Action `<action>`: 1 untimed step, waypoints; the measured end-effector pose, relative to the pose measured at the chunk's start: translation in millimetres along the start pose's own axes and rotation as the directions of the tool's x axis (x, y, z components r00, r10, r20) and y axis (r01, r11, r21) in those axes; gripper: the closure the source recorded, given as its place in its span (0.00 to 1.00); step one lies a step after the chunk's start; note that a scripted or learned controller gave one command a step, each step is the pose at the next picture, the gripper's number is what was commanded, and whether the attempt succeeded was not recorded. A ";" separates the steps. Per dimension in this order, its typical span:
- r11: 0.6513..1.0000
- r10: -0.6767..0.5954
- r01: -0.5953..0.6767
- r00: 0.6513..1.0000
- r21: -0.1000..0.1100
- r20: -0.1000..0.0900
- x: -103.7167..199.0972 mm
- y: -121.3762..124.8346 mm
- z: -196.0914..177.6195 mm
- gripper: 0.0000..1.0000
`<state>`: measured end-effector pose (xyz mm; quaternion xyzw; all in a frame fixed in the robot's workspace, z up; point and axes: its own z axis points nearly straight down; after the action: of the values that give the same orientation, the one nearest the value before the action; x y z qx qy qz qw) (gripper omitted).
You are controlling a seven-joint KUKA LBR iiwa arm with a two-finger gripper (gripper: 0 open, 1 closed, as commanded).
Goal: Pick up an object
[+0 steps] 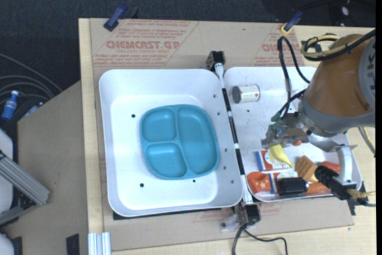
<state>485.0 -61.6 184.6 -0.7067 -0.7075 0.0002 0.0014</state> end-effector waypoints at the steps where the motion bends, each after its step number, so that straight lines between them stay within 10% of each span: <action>1: 1.000 0.000 0.000 1.000 -0.002 0.001 58.6 -5.8 -45.6 1.00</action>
<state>479.2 -3.2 230.3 -0.7068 -0.7074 -0.0001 0.0006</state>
